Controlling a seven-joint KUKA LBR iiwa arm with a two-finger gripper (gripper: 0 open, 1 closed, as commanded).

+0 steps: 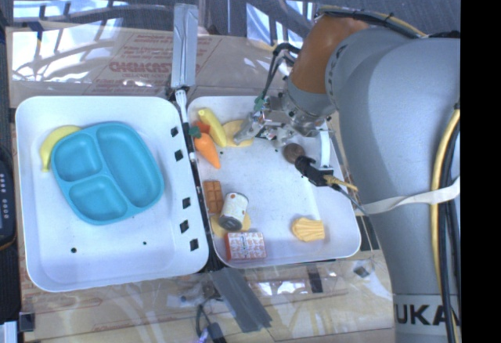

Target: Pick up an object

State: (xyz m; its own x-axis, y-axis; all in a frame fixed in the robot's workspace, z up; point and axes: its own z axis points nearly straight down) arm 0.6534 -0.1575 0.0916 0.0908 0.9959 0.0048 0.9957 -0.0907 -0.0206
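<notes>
Overhead: table (117,59) topped with printed cardboard carries two white bins, dark ribbed floor beyond at 12 o'clock; left bin (47,255) holds a blue divided plate (106,171) with a banana (53,142) at its 9 o'clock edge. Right bin (274,208) holds a carrot (207,149), a yellow banana-like piece (213,127), a chocolate bar (213,196), a small can (232,211), a red box (246,245) and a yellow shell-shaped toy (308,230). End effector (262,128) sits low at the bin's 12 o'clock; can't tell its opening or any hold, with the banana-like piece and carrot near its 9 o'clock, the rest well apart toward 6 o'clock.
</notes>
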